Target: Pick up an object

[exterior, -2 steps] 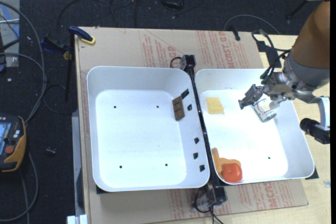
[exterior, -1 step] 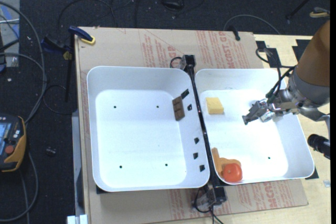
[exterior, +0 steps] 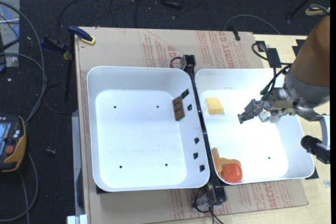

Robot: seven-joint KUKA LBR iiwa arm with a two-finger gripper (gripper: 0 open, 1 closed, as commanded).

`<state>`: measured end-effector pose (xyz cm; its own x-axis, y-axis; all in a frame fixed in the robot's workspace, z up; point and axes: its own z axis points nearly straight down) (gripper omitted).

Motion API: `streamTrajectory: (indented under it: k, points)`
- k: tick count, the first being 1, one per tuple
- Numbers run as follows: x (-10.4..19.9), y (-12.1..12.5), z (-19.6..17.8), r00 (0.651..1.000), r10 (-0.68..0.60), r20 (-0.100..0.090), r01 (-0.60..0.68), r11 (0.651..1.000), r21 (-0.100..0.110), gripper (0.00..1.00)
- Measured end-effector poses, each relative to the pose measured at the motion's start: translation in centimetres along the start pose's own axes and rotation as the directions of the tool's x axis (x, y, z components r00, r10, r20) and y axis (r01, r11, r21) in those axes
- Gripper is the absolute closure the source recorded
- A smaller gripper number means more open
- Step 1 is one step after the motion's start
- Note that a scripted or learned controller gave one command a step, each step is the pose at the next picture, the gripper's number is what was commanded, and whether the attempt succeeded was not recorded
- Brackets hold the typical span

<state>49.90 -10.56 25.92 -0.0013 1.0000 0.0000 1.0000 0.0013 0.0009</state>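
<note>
While the gripper (exterior: 245, 115) hangs over the middle of the right bin (exterior: 294, 171), its dark fingers (exterior: 248, 113) look a little apart and have nothing between them, so no object has been picked up yet. A yellow block (exterior: 214, 105) lies just to the left of the gripper, near the bin's far left corner, and a red ball (exterior: 232, 171) sits on an orange thing (exterior: 219, 159) in the bin's near left corner, close to the counter's (exterior: 131, 44) near edge. I think the whole job is still to do: go down to one thing, close on it and lift it
</note>
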Motion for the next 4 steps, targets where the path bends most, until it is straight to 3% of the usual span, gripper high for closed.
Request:
streamTrajectory:
  k: [1,2,3,4]
  points:
    - [1.2,0.8,-0.3,1.000,0.000,0.000,0.000,1.000,0.001,0.00]
    - [-2.4,3.3,1.8,1.000,-0.013,0.000,0.013,1.000,0.002,0.00]
    - [1.2,2.5,-0.7,1.000,-0.001,0.000,0.001,1.000,-0.001,0.00]
    - [1.9,4.9,2.0,1.000,0.000,0.000,0.000,1.000,0.003,0.00]
